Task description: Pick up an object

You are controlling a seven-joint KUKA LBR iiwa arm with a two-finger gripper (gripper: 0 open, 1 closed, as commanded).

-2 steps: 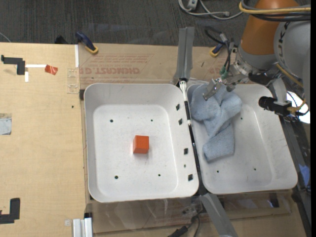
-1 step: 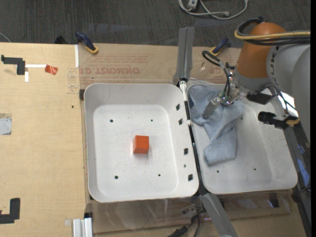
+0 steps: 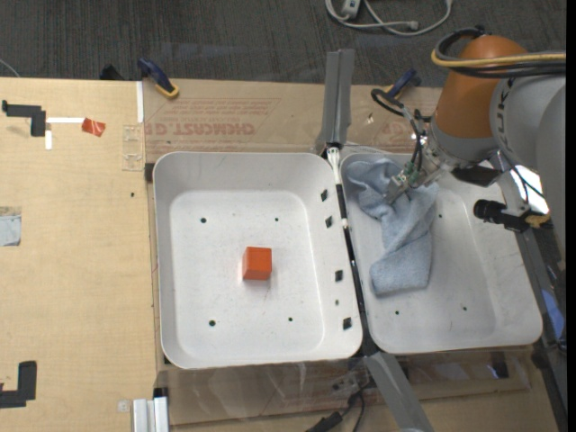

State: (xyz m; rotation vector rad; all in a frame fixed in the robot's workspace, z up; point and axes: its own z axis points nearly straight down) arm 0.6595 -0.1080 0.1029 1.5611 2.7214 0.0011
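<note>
Camera view: cloth (image 3: 400, 232) beneath claw (image 3: 402, 180)

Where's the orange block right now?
In the camera view, the orange block sits near the middle of the left bin, apart from the blue-grey cloth in the right bin.

Arm lowered from the right, wrist bent downward.
The grey arm (image 3: 531, 124) is seen with its orange band uppermost, and the gripper (image 3: 407, 176) is pointed down and leftward.
</note>
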